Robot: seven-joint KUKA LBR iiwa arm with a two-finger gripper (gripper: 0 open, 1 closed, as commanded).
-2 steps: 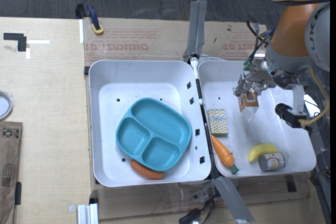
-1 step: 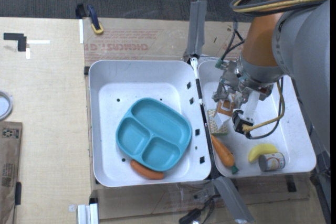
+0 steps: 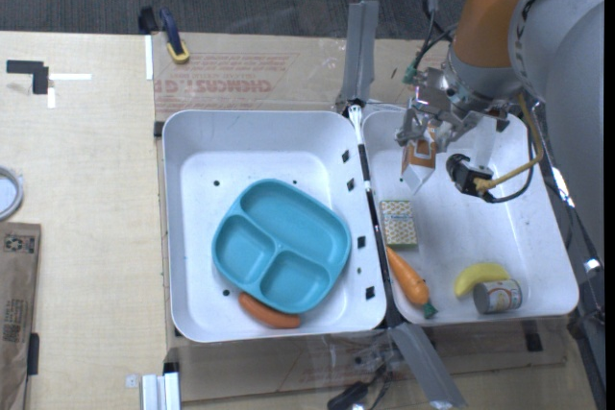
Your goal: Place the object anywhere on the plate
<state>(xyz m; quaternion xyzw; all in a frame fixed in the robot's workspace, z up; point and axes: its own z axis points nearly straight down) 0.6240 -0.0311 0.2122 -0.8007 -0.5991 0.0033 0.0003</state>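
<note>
Your pale worktop (image 3: 77,206) carries two white bins; the left bin (image 3: 183,206) holds the blue divided plate (image 3: 281,245) with a sausage (image 3: 269,312) at its 6 o'clock edge. In the right bin (image 3: 548,235) lie a sponge (image 3: 398,224), carrot (image 3: 408,277), banana (image 3: 479,277) and can (image 3: 497,296). The pincer (image 3: 423,144) hangs at that bin's 11 o'clock; I cannot tell its state. You would likely find the carrot light, stiff and slick, so take it mid-body.
</note>
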